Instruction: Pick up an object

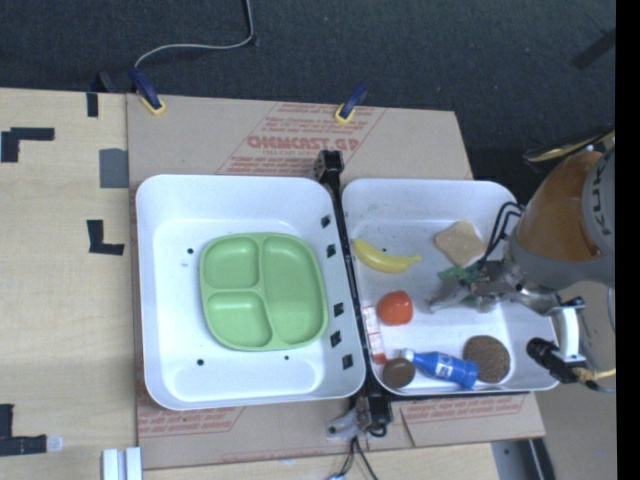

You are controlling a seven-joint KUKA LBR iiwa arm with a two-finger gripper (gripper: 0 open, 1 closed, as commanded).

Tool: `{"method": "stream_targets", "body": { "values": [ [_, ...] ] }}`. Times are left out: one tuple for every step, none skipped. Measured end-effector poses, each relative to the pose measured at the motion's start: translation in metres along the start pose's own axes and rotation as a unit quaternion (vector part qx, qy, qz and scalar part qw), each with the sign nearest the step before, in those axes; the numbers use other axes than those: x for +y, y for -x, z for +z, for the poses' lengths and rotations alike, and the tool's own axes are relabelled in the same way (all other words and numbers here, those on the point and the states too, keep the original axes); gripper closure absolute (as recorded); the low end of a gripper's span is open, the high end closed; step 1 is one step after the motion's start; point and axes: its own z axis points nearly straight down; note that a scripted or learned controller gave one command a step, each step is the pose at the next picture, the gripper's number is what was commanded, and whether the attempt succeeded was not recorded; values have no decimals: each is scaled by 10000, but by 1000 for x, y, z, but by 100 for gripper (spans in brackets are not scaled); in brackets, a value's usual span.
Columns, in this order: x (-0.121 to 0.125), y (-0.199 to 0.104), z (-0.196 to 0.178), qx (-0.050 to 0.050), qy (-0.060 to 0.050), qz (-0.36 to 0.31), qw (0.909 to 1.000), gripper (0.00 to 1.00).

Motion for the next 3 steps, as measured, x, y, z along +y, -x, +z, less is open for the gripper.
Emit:
{"method": "stream_targets", "body": {
  "values": [
    [55,-38,10,7,2,-14,10000,0],
    [54,-36,0,-8,6,-8,10000,100],
    [54,-36,0,-8,7,-8,10000,0]
  ]
}}
